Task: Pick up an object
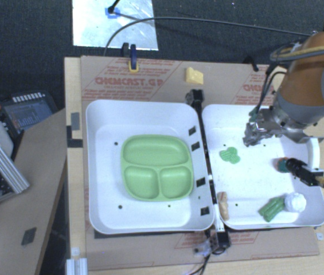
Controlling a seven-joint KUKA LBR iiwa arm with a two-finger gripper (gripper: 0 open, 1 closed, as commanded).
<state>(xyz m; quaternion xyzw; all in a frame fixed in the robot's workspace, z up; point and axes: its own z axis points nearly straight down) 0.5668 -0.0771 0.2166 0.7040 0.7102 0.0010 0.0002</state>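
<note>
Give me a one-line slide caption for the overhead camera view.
KUKA arm's gripper hovers over the right bin near a small green object; a green divided plate sits in the left bin.

Single arm (313, 90) entering from the right, grey, with an orange band (316, 42) above the wrist. The wrist bends downward and leftward, ending in the gripper (255, 133), a dark metallic cluster low over the right bin's upper half. Cables run along the arm's upper side.
</note>
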